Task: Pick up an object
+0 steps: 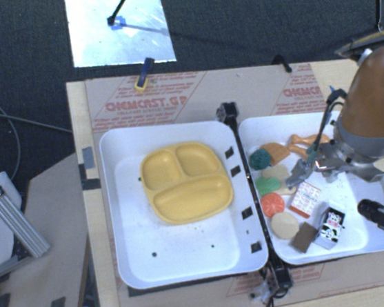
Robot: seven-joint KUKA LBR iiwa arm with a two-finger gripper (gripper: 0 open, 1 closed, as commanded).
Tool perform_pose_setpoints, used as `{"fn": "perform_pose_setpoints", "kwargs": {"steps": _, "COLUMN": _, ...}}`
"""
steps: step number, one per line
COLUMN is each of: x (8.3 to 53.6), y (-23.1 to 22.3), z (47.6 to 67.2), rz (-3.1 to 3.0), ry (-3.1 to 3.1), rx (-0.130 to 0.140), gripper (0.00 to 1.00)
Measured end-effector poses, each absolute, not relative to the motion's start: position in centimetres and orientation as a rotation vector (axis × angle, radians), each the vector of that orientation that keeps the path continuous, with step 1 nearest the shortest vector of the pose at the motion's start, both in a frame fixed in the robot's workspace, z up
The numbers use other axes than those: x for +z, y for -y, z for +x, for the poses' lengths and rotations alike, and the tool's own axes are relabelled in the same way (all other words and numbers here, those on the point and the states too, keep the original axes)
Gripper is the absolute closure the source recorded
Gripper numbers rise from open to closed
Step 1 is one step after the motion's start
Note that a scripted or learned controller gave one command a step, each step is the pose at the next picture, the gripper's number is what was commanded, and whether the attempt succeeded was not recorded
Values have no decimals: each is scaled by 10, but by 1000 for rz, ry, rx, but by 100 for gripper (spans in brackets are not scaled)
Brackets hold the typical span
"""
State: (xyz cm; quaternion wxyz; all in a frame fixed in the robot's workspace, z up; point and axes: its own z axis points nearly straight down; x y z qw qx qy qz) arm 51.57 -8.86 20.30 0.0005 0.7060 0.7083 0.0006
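On the left of the worktop (pixel 83 114), one white bin (pixel 132 261) holds a yellow divided plate (pixel 185 183), lying flat. Just beside it, the right bin (pixel 376 239) holds a crowd of small things: a green ball (pixel 260 158), an orange piece (pixel 277 151), a red round piece (pixel 273 204), a pale round piece (pixel 284 225), a brown block (pixel 304 238), and a black-and-white carton (pixel 331 227). Above them hangs the gripper (pixel 304 169); whether its fingers are apart or together cannot be told.

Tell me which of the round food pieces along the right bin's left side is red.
The red round piece, third down the column: below the dark green and light green ones, above the cream piece.
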Motion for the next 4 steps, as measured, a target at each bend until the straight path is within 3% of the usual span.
{"fn": "perform_pose_setpoints", "kwargs": {"steps": 1, "x": 183, "y": 52, "z": 486, "rz": 2216, "ry": -2232, "rx": 0, "gripper": 0}}
{"fn": "perform_pose_setpoints", "kwargs": {"steps": 2, "x": 85, "y": 103, "z": 507, "rz": 2218, "ry": -2215, "rx": 8, "gripper": 0}}
{"fn": "perform_pose_setpoints", "kwargs": {"steps": 3, "x": 103, "y": 105, "z": 510, "rz": 2207, "ry": -2203, "rx": 16, "gripper": 100}}
{"fn": "perform_pose_setpoints", "kwargs": {"steps": 4, "x": 102, "y": 104, "z": 509, "rz": 2208, "ry": -2205, "rx": 14, "gripper": 0}}
